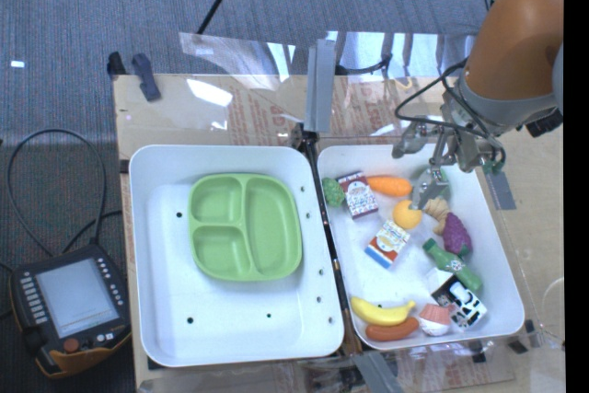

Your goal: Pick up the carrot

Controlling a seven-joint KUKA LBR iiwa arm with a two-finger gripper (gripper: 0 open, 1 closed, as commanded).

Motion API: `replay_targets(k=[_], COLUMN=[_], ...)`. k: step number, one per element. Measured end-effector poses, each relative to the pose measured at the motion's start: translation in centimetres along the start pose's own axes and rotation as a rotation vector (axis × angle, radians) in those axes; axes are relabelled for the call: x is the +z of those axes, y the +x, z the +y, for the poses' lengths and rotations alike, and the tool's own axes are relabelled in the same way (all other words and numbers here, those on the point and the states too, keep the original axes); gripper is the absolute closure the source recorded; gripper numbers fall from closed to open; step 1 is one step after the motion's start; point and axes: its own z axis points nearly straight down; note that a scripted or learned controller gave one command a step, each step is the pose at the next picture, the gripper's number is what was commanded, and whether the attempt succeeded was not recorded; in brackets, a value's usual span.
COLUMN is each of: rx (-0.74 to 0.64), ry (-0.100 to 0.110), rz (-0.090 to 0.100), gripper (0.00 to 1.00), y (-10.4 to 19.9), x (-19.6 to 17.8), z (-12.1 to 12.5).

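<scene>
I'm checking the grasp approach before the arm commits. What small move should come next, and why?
Probably a short shift toward the left bin, then down. The gripper hangs over the right bin just right of the carrot, nearer the yellow fruit. The carrot lies free beside the red carton, so centring over it first should avoid catching the fruit.

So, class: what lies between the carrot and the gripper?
In the camera view, only bare white bin floor separates the carrot from the gripper.

Two white bins (147, 198) (side by side), one carrot (389, 187), one banana (381, 311).
</scene>
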Motion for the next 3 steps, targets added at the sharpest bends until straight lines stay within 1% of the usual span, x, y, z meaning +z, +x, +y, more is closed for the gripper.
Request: replay_targets(k=[1,2,3], rx=[0.0,-0.113,-0.039], ry=[0.002,0.002,0.001], rz=[-0.013,-0.009,-0.025], gripper=[0.0,0.0,0.0], y=[-0.3,0.3,-1.0], x=[-0.7,14.8,13.5], z=[0.0,-3.4,-5.5])
